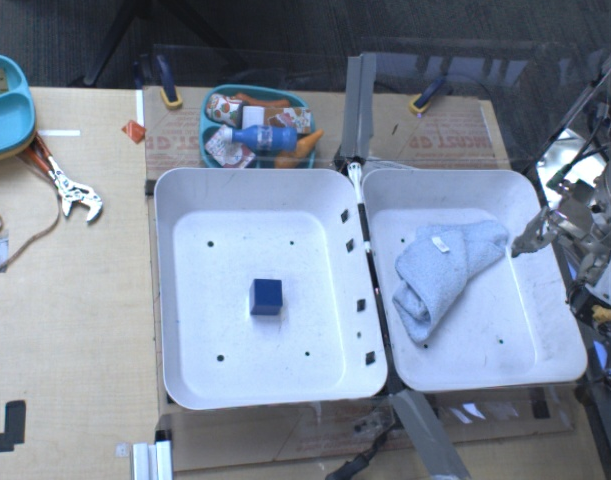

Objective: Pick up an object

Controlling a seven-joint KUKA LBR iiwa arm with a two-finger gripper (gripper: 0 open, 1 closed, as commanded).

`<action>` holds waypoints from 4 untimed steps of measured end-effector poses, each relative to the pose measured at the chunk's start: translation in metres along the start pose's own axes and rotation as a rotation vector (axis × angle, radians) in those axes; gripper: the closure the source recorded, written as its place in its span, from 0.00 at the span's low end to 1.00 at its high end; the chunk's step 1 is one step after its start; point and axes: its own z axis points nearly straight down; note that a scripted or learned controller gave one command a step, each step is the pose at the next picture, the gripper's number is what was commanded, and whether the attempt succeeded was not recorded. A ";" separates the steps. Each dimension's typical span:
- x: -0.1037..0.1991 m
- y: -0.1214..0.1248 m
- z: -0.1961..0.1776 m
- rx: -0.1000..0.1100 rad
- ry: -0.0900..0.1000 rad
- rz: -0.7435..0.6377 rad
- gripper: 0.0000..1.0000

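A small dark blue cube (266,296) rests on the floor of the left white bin (185,368), a little left of its middle. A crumpled light blue cloth (445,273) with a white tag lies across the middle of the right white bin (545,358). My gripper (533,236) hangs at the right bin's right wall, just beyond the cloth's upper right corner. Nothing is visibly held in it. The grey arm behind it is mostly cut off by the view's right side.
A teal bowl (257,128) of mixed small items stands on the bench behind the left bin. A wrench (73,193) and a teal tray (5,103) lie at the far left. A metal divider post (357,108) rises between the bins at the back.
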 end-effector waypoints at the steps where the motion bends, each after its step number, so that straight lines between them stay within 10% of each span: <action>1: -0.026 0.006 0.031 0.000 0.000 0.116 0.00; 3: 0.029 0.001 0.018 0.001 -0.001 0.569 0.00; 4: -0.054 0.048 0.069 0.002 0.000 0.319 0.00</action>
